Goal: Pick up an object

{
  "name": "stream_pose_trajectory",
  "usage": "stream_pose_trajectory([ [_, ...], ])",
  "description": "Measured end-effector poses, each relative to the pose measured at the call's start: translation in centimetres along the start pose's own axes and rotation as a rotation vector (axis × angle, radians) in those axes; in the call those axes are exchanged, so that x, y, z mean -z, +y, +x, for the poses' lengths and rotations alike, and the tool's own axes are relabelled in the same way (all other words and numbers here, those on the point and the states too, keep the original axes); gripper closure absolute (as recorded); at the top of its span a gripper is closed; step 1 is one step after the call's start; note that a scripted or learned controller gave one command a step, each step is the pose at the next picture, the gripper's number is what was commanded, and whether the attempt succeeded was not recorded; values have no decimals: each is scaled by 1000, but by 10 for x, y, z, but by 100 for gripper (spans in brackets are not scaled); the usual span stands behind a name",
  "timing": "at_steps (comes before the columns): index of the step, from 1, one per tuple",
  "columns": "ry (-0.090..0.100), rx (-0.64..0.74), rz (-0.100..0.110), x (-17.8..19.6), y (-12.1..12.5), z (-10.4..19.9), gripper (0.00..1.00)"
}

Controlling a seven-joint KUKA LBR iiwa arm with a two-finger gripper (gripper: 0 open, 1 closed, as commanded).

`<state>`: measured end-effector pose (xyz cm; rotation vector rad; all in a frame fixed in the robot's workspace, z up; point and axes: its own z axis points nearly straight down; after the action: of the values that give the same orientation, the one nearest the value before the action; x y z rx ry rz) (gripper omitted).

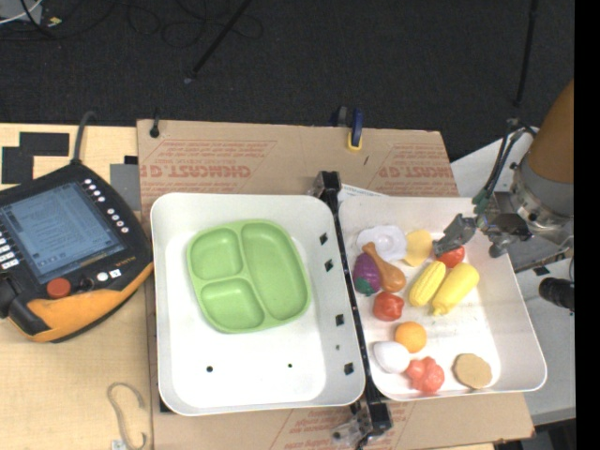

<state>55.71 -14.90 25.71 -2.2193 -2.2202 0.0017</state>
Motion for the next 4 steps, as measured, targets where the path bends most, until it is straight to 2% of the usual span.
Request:
stream_pose_trajectory([
  [1, 1, 1, 3, -46, -7, 4, 0],
  [3, 1, -1, 3, -139, -2, 15, 0],
  [4, 0, 1, 3, -172, -2, 18, 0],
])
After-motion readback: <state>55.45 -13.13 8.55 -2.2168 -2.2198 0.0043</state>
